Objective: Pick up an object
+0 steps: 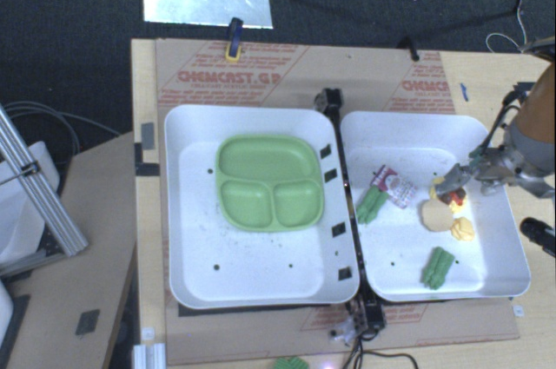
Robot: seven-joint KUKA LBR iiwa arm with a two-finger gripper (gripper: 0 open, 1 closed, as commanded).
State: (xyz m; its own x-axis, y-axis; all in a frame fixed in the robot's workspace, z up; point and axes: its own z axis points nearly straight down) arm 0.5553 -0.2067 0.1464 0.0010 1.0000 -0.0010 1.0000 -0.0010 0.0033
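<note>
Left bin (187, 211): shallow, white. Holds a green divided plate (268, 183) lying flat near its middle, with one long compartment at the back and two smaller ones in front. Bare floor runs all round the plate, widest along the front and left walls.

Divider: the two bins touch along a dark seam fitted with black clips (334, 176).

Right bin (499, 272): shallow, white.
- Green ridged piece (371, 204), just right of the seam, slanted.
- Small clear wrapper with red print (393, 187), touching the upper end of that green piece; its contents are too small to make out.
- Cream rounded object (437, 215), mid-bin, with a yellow object (463, 228) touching its right side.
- Second green ridged piece (438, 266), near the front wall, apart from the rest.
- Open floor lies along the back wall and in the front left corner of this bin.

Gripper (450, 187): low over the right bin, just above the cream object. Dark fingers are set narrow about a small red-and-yellow thing (455, 199); whether they actually grip it cannot be told, as the tips blur into it.

Arm (530, 150): enters over the bin's right wall, cut off by the picture's edge.
</note>
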